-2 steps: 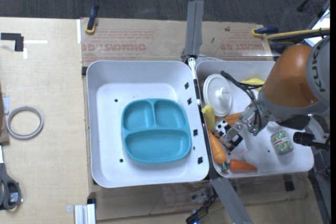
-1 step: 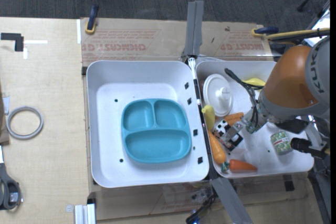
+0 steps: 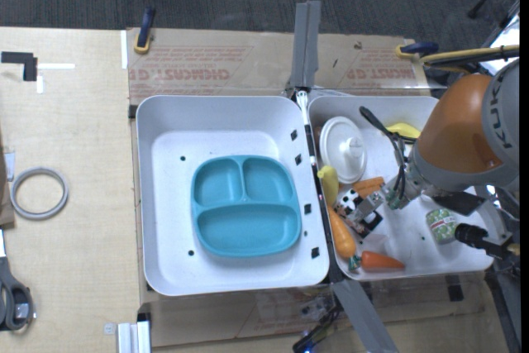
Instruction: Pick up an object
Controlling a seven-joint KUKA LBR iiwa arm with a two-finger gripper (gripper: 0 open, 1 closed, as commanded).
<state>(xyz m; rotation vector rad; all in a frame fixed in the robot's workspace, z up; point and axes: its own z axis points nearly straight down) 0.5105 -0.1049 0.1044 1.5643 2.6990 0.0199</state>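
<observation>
My gripper [image 3: 366, 209] is low in the right bin [image 3: 417, 259], reaching in from the right under the orange wrist band. Its tip is against a small black-and-white spotted object [image 3: 350, 199], which it partly hides. An orange carrot [image 3: 343, 234] lies just to its left by the bin's wall. A second carrot [image 3: 381, 262] lies at the front. A white round lid [image 3: 344, 147] sits behind the gripper, with a yellow piece [image 3: 329, 180] at its front left. A green-and-white can [image 3: 441, 223] lies to the right.
The left bin [image 3: 165, 178] holds a blue divided plate [image 3: 245, 205]. A yellow item [image 3: 403, 130] and a black utensil [image 3: 376, 122] lie at the back of the right bin. A grey ring [image 3: 37, 193] and scissors [image 3: 15, 302] rest on the bench at the left.
</observation>
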